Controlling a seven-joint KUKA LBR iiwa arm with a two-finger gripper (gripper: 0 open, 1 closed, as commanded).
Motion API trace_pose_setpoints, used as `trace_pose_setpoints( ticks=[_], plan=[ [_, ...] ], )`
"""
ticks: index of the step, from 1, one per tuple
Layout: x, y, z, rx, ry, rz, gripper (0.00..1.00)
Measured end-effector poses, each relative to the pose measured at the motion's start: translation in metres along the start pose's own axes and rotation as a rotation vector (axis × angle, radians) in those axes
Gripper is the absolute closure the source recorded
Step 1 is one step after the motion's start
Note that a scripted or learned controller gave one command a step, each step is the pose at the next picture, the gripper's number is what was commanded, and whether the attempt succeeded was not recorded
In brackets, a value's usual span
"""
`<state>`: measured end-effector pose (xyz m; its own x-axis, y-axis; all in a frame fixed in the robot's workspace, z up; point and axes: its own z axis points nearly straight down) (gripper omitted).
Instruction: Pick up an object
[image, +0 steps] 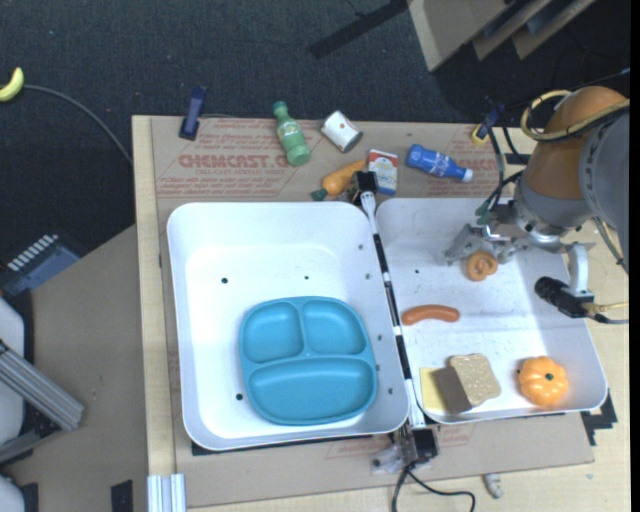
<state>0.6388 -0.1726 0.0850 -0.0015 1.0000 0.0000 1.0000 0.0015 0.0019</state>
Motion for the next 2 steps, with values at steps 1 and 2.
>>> trace_pose_setpoints(
  ticks=[1, 2],
  plan=[
    [0.000, 0.001, -0.011, -0.003, -0.001, -0.001, 1.00],
    [0.044, -0.027, -0.121, -0.004, -0.001, 0.000, 1.00]
  ],
)
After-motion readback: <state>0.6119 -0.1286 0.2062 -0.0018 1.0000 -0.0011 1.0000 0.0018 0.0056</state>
